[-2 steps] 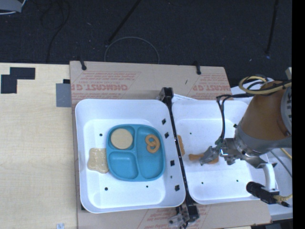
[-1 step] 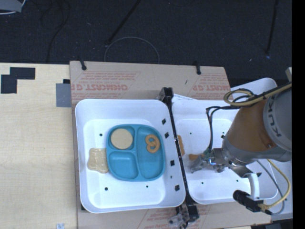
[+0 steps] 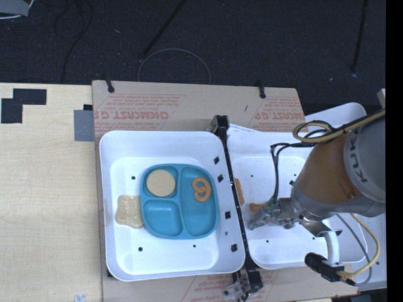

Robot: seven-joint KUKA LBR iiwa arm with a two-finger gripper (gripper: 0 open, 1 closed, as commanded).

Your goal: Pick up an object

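Fingers: whether mine are spread or closed, I cannot tell. Gripper [image 3: 258, 218] hovers low in the right bin [image 3: 277, 257], beside a small brown piece [image 3: 254, 207]. Probably light and stiff; I'd pinch its edges.

"CHEMCAST GP" on cardboard sheet [image 3: 195, 109]

Dark carpeted floor [image 3: 189, 30] fills the top, with thin black cables [image 3: 173, 58] looping across it. Below sits a pale wooden bench [image 3: 44, 200] bearing black markers [image 3: 22, 102], and a cardboard sheet [image 3: 189, 106] with red print lies flat.
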